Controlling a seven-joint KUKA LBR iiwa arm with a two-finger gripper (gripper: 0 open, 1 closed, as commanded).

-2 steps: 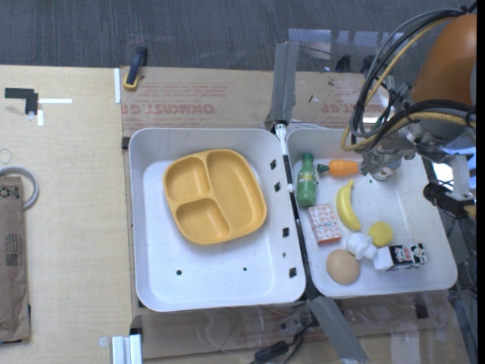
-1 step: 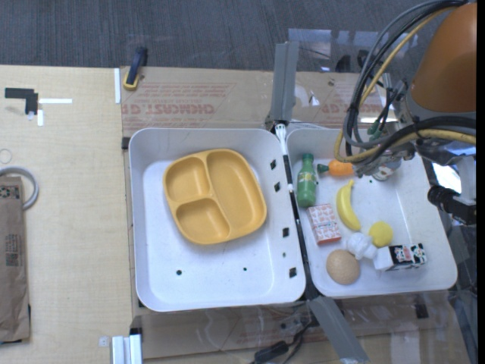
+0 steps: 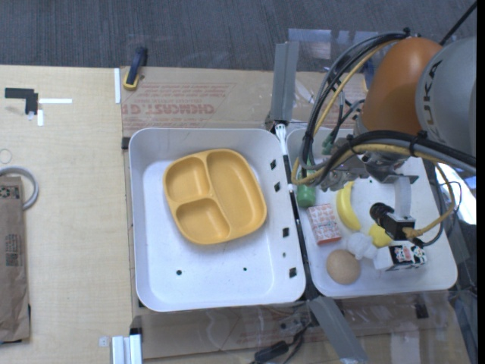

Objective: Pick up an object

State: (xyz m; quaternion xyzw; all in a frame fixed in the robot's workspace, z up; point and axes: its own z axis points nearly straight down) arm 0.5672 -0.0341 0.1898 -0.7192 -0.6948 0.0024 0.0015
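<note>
My gripper (image 3: 364, 182) hangs low over the right bin (image 3: 439, 279), under the grey wrist and the orange band. Directly below and beside it lies a yellow banana (image 3: 347, 207). A small red-and-white box (image 3: 324, 224) lies to the banana's left, and a green object (image 3: 305, 196) sits by the bin's left wall. A tan egg-shaped object (image 3: 342, 267) rests near the front, with a white crumpled object (image 3: 358, 243) and a small yellow piece (image 3: 377, 236) next to it. I see nothing between the gripper's tips; cables and the wrist hide them.
The left bin (image 3: 151, 279) bears a yellow divided plate (image 3: 215, 196). Black and yellow cables (image 3: 333, 89) loop above the right bin's back edge. On the bench to the left lie a brown paper bag (image 3: 11, 256) and a blue-and-yellow tool (image 3: 136, 67).
</note>
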